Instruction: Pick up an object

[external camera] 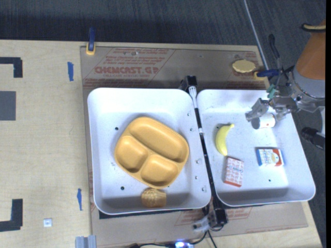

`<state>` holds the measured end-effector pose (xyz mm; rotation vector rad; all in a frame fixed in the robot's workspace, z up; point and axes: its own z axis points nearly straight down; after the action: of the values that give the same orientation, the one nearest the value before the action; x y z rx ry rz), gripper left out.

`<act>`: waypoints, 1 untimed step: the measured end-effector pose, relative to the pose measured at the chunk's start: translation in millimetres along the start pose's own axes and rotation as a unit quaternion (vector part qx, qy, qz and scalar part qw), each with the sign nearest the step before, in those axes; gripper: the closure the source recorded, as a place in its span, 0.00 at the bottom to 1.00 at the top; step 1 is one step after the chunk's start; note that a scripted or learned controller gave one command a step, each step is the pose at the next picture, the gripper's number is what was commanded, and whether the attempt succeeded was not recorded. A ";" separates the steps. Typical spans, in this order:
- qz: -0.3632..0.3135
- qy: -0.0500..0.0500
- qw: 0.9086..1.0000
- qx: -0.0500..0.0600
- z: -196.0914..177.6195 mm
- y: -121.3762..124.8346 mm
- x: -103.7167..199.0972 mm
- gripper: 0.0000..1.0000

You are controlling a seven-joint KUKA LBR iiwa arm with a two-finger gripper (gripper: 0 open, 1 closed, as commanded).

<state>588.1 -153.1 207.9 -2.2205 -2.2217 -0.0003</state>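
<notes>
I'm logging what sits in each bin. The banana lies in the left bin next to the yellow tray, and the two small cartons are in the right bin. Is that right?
Not quite. The camera view shows the banana in the right bin, along with the two small cartons. The yellow tray sits in the left bin.

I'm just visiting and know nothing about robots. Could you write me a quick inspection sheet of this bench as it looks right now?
Surface: wooden bench bearing left bin and right bin.
Job's things: banana, red-and-white packet, blue-and-white carton in right bin; yellow divided tray, brown lump in left bin.
Clutter: tan disc behind the bins.
Grippers: gripper over right bin's far corner.
Cables: cable at the back; wires at front edge.
Surroundings: dark floor.
</notes>
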 end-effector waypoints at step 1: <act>0.000 0.000 1.000 -0.002 122.0 -8.7 15.3 0.00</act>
<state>579.4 -137.8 85.9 -2.2226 -2.2237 -0.0029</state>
